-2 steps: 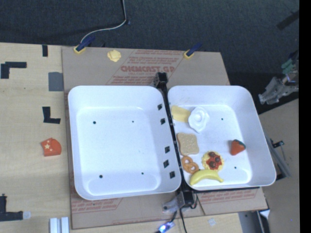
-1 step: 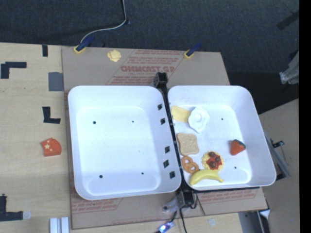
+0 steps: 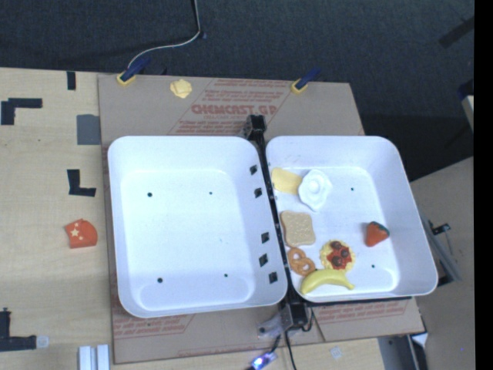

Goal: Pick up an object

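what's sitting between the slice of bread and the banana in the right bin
In the camera view, a pretzel lies between the bread slice and the banana, beside a small pizza.

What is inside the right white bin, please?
The right bin holds a yellow cheese piece, fried egg, toast slice, pretzel, strawberry, small pizza and banana. Whether anything lies underneath them cannot be seen.

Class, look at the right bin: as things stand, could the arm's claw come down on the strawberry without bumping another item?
Probably yes. The strawberry lies apart near the right bin's right wall, with bare floor around it; its nearest neighbour, the small pizza, doesn't touch it.
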Tool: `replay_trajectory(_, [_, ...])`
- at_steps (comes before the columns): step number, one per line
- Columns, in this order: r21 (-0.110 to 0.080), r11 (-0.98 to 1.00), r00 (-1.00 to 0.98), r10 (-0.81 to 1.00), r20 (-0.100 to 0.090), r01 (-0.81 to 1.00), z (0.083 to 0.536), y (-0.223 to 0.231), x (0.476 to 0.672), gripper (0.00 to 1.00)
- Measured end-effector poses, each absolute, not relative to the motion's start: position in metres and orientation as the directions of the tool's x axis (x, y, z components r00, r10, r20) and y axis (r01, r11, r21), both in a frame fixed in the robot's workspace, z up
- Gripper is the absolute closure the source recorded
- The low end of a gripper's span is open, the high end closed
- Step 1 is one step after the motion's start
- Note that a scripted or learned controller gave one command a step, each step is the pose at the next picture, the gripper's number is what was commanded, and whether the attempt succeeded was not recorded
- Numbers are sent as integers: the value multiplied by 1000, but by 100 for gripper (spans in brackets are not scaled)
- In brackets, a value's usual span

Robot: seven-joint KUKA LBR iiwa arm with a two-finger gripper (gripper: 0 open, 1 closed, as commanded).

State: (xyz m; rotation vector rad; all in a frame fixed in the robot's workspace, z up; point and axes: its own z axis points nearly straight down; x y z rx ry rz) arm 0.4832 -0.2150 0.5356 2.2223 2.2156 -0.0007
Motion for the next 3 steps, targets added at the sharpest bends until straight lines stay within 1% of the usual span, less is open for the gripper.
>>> replay_trajectory(1, [1, 0, 0, 1000, -2, 1000, 535, -213, 484, 0])
replay_trajectory(2, [2, 0, 0, 1000, -4, 1000, 545, -213, 484, 100])
replay_trajectory(3, [1, 0, 0, 1000, -4, 1000, 545, -213, 484, 0])
